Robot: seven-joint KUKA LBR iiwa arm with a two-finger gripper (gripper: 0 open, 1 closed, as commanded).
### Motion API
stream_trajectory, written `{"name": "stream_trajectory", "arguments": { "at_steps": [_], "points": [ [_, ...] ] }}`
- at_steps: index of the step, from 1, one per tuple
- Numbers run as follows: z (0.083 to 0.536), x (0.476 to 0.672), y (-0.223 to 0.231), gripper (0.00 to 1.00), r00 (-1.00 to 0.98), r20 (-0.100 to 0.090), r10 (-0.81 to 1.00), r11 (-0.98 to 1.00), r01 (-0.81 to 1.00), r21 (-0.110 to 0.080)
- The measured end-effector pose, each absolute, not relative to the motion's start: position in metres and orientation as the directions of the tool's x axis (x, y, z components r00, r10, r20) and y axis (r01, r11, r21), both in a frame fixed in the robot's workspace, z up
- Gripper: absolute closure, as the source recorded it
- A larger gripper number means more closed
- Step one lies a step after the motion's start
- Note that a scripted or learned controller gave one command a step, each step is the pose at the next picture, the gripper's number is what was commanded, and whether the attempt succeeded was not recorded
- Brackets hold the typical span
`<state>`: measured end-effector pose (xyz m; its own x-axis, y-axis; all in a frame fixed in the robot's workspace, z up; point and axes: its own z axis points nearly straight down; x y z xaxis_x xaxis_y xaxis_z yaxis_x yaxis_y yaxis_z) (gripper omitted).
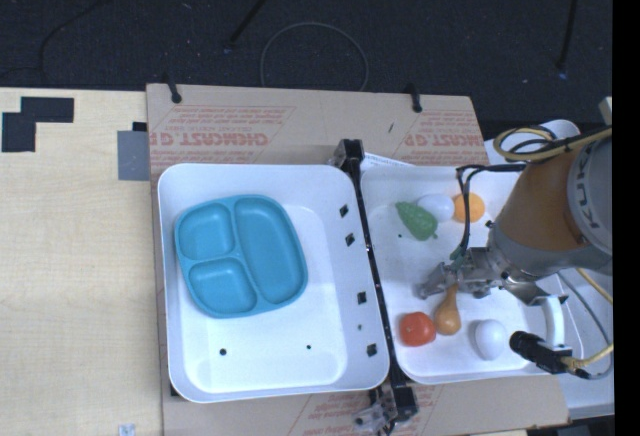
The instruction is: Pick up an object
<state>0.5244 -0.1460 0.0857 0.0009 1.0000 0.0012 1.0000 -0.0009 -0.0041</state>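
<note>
Gripper [446,278], finger state indiscernible, hangs above tan pear-shaped plastic toy [448,314]: judged light, rigid, slippery; grasp its bulb.

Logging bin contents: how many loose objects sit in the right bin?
6: green piece, pale ball, orange ball, red item, tan pear-shape, white ball. The arm may hide others.

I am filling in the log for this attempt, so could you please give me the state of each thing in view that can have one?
Blue divided plate: flat in the left bin, nothing in its compartments.
Green item: lying loose in the right bin.
Orange ball: loose, partly behind a cable.
Red item: resting beside the tan pear-shaped piece.
White ball: resting loose.
End effector: low over the right bin; grip unclear.
</note>
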Motion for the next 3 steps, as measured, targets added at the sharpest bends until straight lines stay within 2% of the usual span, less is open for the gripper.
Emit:
{"name": "stream_trajectory", "arguments": {
  "at_steps": [1, 3],
  "points": [
    [0.099, 0.525, -0.147, 1.00, 0.006, 0.001, 1.000, -0.006, 1.000, -0.002],
    [0.223, 0.535, -0.148, 1.00, -0.001, -0.001, 1.000, 0.001, 1.000, 0.004]
  ]
}}
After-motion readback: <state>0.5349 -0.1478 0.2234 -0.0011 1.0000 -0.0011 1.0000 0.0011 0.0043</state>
